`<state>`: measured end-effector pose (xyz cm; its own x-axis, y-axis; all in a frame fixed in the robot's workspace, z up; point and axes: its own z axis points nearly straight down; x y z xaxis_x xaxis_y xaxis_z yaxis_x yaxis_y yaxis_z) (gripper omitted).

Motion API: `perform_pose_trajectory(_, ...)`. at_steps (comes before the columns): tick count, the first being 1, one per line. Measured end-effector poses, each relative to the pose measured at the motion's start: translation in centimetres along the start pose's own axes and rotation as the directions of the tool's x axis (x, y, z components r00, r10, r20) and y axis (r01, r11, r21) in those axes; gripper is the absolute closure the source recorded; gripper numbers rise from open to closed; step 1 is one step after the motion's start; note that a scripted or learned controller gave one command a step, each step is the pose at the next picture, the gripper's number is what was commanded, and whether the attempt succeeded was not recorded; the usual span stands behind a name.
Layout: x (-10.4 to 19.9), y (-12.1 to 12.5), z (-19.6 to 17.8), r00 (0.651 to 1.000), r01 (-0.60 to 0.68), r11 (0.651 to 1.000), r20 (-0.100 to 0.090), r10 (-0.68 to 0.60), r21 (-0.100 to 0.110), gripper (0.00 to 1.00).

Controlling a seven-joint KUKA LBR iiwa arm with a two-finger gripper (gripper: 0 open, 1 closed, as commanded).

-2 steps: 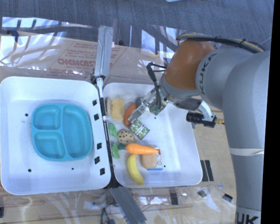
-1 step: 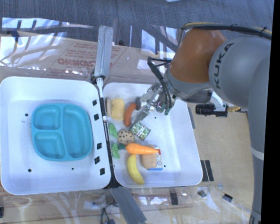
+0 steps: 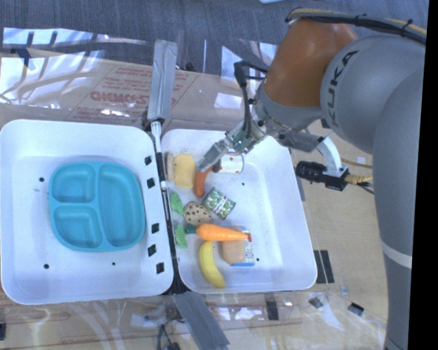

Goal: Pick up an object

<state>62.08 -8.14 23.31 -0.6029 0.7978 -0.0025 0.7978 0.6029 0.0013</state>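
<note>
The right bin (image 3: 293, 234) holds several toy foods. Among them are a pale yellow piece (image 3: 182, 168), an orange-red sausage (image 3: 201, 183), a green-and-white can (image 3: 219, 203), a speckled cookie (image 3: 194, 213), a carrot (image 3: 223, 234), a banana (image 3: 210, 265) and a brown piece (image 3: 234, 251). My gripper (image 3: 218, 163) hangs open over the bin's far left part, just above the sausage and right of the yellow piece. One dark finger (image 3: 207, 161) points down-left. Nothing shows between the fingers.
The left bin (image 3: 20, 158) bears a blue divided tray (image 3: 97, 204). Green leafy bits (image 3: 176, 205) lie along the right bin's left wall. A hinged divider (image 3: 161, 196) runs between the bins. The grey arm (image 3: 343, 74) crosses the right bin's far right corner.
</note>
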Motion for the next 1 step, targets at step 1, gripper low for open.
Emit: perform_pose_trajectory(1,-3.12,-2.68,14.21,1.000,-0.024,1.000,-0.003,0.025,0.003,0.00)
